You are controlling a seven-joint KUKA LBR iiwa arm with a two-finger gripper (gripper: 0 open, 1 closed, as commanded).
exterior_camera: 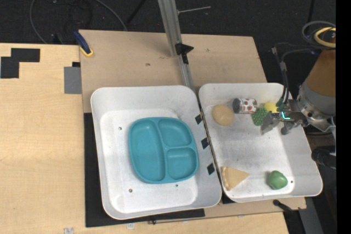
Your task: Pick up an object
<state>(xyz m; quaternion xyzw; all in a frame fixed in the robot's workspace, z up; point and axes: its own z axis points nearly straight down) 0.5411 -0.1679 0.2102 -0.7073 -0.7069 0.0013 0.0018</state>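
Where your jaws hover at frame right, grip unreadable, the green-yellow toy lies just left.

so we've got just the one fixed camera up above the bench, looking down at a slant from fairly far back, taking in both white bins side by side, with the arm coming in from the right
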